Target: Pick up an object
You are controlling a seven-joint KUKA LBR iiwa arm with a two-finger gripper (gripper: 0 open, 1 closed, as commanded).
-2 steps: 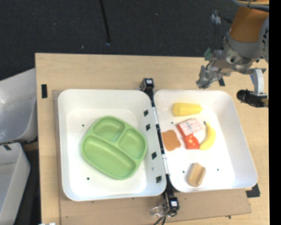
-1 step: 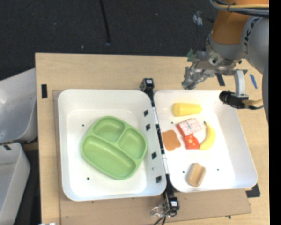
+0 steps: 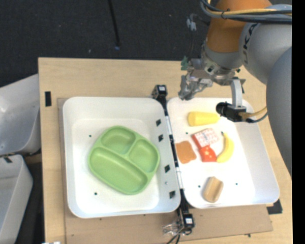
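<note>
Hovering over the right bin's (image 3: 254,187) far left corner, the gripper (image 3: 189,91) held nothing; its opening could not be judged. A yellow cylinder (image 3: 203,118) lay near the far edge, just beside it.

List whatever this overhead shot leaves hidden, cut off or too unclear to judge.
- Pincer: small and blurred over the far edge of the right bin; open or shut cannot be told.
- Arm: cut off by the top and right edges.
- Red and white box: print too small to read.
- Banana: near end tucked behind the red block.
- White shapes at left: cut off by the edge, unidentifiable.
</note>
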